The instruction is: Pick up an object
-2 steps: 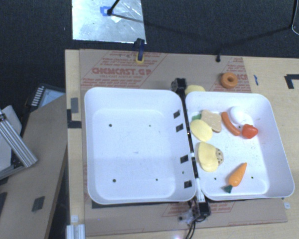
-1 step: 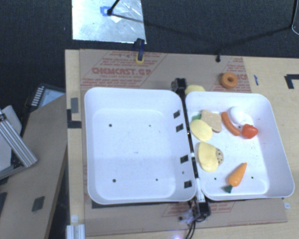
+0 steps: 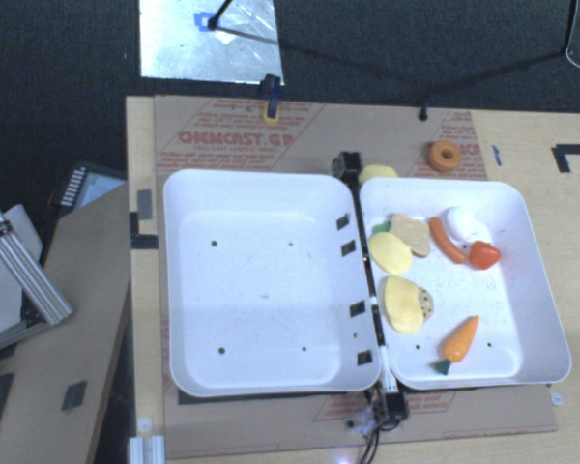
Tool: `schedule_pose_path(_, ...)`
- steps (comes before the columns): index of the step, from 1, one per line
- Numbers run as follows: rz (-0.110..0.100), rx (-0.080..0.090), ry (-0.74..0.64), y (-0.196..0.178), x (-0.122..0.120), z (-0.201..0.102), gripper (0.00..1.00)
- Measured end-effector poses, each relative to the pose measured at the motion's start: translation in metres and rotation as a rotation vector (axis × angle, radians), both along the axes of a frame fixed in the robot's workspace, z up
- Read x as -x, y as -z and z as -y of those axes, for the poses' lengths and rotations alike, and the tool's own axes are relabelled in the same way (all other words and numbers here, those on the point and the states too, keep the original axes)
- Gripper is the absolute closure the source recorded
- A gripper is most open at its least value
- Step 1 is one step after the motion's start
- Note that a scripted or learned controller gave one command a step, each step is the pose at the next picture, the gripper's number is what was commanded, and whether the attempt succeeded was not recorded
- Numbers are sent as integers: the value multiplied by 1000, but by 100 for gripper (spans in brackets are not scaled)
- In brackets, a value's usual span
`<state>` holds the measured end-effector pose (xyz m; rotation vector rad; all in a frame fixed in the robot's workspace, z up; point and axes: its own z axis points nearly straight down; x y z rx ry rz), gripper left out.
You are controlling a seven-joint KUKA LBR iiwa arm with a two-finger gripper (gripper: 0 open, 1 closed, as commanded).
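The tabletop [image 3: 145, 143] carries a brown printed cardboard sheet [image 3: 232, 133], and on that sheet the two white bins sit side by side, their inner rims touching along a line of black clips.

The left bin [image 3: 261, 288] shows a bare white floor with a few small dark dots. The right bin [image 3: 534, 298] holds all the toy food, gathered in its left and far half.

Largest there are two pale yellow ovals. One [image 3: 391, 253] lies near the inner rim. The other [image 3: 400, 305] lies just nearer the camera, with a small speckled brown round [image 3: 425, 303] tucked against its right side.

A tan, slice-shaped piece [image 3: 411, 232] touches the far side of the first oval. To its right lies an orange-red sausage [image 3: 447, 243], with a white egg-like shape [image 3: 462, 223] against it and a red piece [image 3: 484, 254] at its end.

An orange carrot [image 3: 461, 337] with a green tip lies tilted, apart from the rest, near the bin's front.

Outside the bins, a brown doughnut [image 3: 445, 155] rests on the cardboard beyond the right bin, and a yellow lump [image 3: 377, 174] sits just outside that bin's far left corner.

The pincer's state cannot be told.
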<state>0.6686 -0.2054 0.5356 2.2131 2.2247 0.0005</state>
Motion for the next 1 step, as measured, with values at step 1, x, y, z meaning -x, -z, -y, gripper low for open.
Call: schedule_pose_path(1, 0, 0, 0, 0, 0, 0, 100)
